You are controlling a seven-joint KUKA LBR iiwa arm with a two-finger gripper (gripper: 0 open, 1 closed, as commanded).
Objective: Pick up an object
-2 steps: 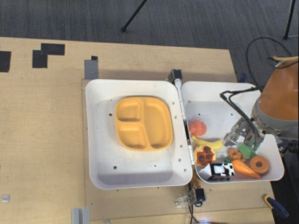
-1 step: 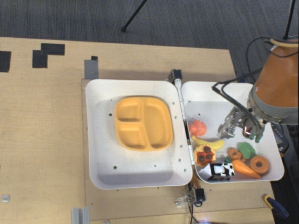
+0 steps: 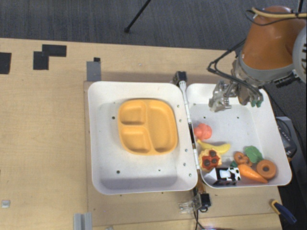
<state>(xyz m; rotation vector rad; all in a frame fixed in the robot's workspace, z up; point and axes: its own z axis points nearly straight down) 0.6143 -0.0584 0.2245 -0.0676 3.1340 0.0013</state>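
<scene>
Toys for picking lie in the right bin [image 3: 268, 123], clustered at its near end: a pink ball [image 3: 203, 131], a banana [image 3: 214, 148], a carrot [image 3: 251, 173], a green piece [image 3: 253, 154] and an orange ring [image 3: 266, 168]; my pincer [image 3: 221, 100] hangs over the bin's far end, well apart from them, pinching nothing; whether its fingers are spread I cannot tell; a yellow divided plate [image 3: 147, 126] sits in the left bin [image 3: 103, 143] on the tabletop [image 3: 43, 143].
</scene>
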